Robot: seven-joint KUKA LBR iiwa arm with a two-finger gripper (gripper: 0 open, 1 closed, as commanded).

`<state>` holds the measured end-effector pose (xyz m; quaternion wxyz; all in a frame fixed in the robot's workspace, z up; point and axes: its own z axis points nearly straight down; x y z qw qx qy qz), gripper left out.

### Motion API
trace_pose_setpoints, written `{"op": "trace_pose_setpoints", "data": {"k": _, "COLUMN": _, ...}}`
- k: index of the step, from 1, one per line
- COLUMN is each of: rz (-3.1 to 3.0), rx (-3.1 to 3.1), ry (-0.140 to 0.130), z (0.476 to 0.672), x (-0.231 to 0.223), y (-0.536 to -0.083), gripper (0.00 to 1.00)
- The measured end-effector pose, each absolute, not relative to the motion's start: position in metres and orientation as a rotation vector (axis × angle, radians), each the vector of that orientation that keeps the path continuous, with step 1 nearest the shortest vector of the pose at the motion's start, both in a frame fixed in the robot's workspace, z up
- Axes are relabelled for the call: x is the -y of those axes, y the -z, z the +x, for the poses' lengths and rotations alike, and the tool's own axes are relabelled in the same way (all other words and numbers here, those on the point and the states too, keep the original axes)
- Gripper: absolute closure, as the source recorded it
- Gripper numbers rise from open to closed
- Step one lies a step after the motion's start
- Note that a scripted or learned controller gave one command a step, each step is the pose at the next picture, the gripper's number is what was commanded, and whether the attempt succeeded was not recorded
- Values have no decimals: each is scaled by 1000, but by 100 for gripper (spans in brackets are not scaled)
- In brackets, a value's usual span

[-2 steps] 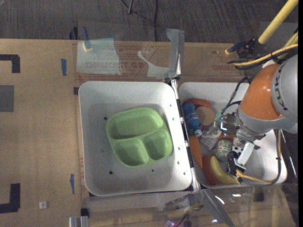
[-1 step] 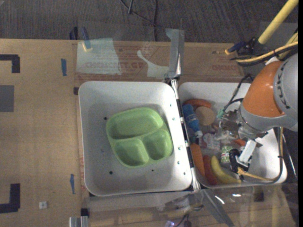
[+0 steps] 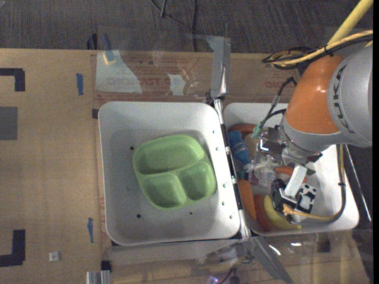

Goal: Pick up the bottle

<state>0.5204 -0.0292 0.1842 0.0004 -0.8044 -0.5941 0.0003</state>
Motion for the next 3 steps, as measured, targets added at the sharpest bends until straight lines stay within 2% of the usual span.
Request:
{"op": "trace_pose_setpoints", "data": {"k": 1, "rz": -2989, "rx": 967, "ry": -4, "z": 512, "x": -44, "y": -244, "gripper": 100}}
{"op": "trace_pose_setpoints", "data": {"k": 2, "rz": -3094, "rx": 526, "ry": -10, "z": 494, "x": 20, "y": -207, "gripper": 100}}
{"op": "trace_pose_setpoints", "data": {"k": 3, "rz": -3043, "rx": 782, "ry": -3, "z": 506, "x": 68, "y": -228, "gripper": 100}}
